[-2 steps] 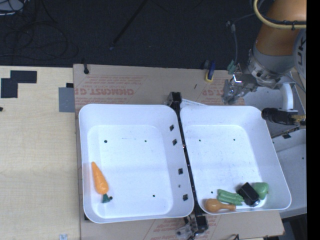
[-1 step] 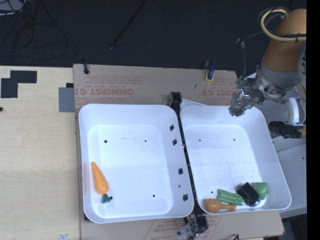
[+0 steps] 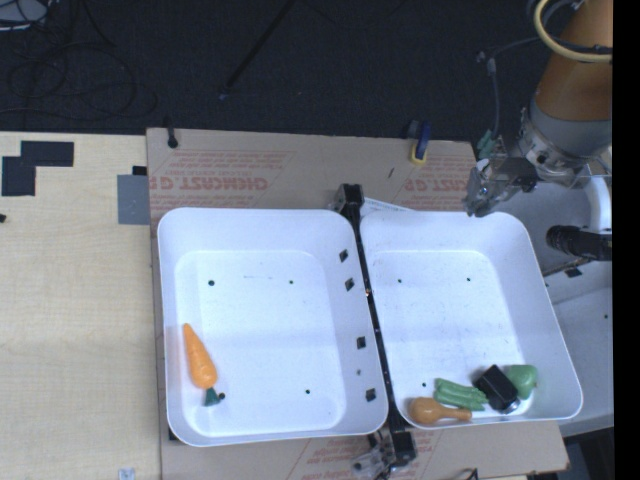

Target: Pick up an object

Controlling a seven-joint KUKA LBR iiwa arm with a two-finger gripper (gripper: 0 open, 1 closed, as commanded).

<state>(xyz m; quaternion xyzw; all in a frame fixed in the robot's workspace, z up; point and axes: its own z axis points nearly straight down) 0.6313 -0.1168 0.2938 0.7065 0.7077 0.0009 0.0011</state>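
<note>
1. Objects for picking sit in both bins, all of them well away from my claw [image 3: 480, 203], which hangs over the far right corner of the right bin [image 3: 455, 258], close to the rim.
2. From my seat I cannot tell how far the claw is open; it is small and dark against the cardboard [image 3: 300, 168] behind it, and nothing shows between its tips.
3. I see the claw touching nothing: it sits just above the bin's far rim, with the grey wrist and orange band [image 3: 585, 58] rising up and to the right of it.
4. Nearest to the claw, though still well apart, is a cluster at the near right corner of the same bin, straight down the view from the claw.
5. In that cluster a black block [image 3: 497, 387] lies tilted, touching a green bean pod [image 3: 458, 394] on its left and a rounder green piece [image 3: 522, 376] on its right.
6. An orange gourd-shaped toy [image 3: 436, 411] lies just below the bean pod, against the near wall, its narrow end pointing right.
7. Farthest from the claw, across the black divider [image 3: 362, 308] in the left bin [image 3: 250, 233], a toy carrot [image 3: 198, 357] lies near the left wall with its green top [image 3: 212, 397] toward the near edge.
8. I see the carrot lying on its own, apart from anything else.
</note>
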